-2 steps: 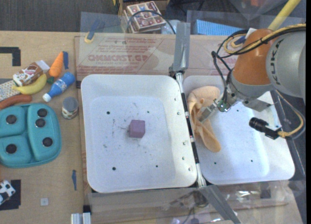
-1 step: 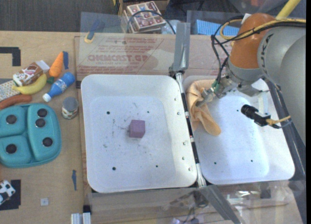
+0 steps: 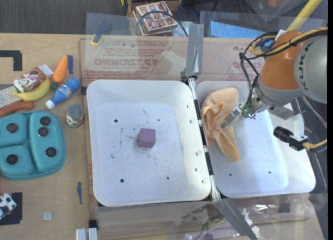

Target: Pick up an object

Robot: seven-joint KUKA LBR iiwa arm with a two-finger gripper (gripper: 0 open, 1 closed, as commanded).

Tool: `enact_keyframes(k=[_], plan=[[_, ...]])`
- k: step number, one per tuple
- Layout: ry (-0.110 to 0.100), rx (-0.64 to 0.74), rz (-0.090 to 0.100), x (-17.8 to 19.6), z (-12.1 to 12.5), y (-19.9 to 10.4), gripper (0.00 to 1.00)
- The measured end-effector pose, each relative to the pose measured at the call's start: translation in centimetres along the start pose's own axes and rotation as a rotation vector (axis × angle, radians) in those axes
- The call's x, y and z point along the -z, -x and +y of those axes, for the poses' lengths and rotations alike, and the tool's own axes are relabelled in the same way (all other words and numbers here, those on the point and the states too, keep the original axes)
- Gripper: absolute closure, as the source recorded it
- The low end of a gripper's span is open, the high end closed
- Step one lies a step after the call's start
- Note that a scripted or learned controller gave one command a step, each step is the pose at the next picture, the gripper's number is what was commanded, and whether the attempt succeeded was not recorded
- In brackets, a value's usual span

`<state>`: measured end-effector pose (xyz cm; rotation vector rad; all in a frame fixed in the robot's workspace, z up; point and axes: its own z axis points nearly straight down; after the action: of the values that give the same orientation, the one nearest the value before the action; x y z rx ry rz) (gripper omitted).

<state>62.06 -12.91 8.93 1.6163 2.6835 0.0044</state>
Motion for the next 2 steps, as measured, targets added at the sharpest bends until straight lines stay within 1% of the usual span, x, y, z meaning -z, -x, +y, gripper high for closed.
enact_keyframes(k=[1,2], plan=[[-0.006,-0.187,0.001,-0.1,5.2,0.2,0.0],[0.0,-0.082,0.001,0.0,1.7,-2.3,0.0]])
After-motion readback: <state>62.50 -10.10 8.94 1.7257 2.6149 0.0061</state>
